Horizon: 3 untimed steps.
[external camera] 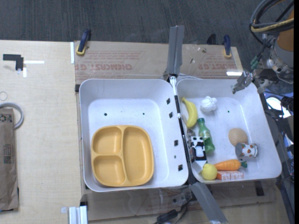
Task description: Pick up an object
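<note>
We hadn't grabbed anything yet; tool (243,82) hung over the right bin's (261,171) far corner, grip state unclear.

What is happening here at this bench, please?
A robot arm reaches in from the right, its tool above the far right corner of the right bin, with nothing held. That bin contains a banana, a green bottle, a carrot, a lemon and other small items. The left bin holds a yellow divided plate.
</note>
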{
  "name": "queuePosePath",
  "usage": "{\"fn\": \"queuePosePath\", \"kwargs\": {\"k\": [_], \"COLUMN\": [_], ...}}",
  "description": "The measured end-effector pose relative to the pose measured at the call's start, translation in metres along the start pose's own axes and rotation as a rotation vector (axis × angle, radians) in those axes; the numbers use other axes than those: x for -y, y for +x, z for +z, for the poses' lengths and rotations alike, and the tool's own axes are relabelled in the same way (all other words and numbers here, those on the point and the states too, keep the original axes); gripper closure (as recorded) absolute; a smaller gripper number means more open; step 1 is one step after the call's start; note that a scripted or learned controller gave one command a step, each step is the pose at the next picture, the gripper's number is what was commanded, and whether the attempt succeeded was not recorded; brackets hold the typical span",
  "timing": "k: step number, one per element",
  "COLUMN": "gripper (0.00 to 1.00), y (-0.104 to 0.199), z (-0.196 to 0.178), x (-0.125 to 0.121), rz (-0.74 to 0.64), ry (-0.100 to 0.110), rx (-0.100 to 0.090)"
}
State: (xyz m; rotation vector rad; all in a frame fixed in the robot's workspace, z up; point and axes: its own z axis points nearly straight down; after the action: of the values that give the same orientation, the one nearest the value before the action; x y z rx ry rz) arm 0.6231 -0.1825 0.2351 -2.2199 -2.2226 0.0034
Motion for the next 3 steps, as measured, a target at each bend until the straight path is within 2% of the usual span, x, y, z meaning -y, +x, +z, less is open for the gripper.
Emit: {"fn": "queuePosePath", "kwargs": {"k": [1, 2, 3], "gripper": [0.0, 0.0, 0.0], "y": [0.086, 0.131, 0.14], "z": [0.036, 0.044, 0.045], "x": [0.029, 0.045, 0.053], "rz": [-0.005, 0.025, 0.068], "ry": [0.001, 0.002, 0.003], "rx": [0.0, 0.0, -0.001]}}
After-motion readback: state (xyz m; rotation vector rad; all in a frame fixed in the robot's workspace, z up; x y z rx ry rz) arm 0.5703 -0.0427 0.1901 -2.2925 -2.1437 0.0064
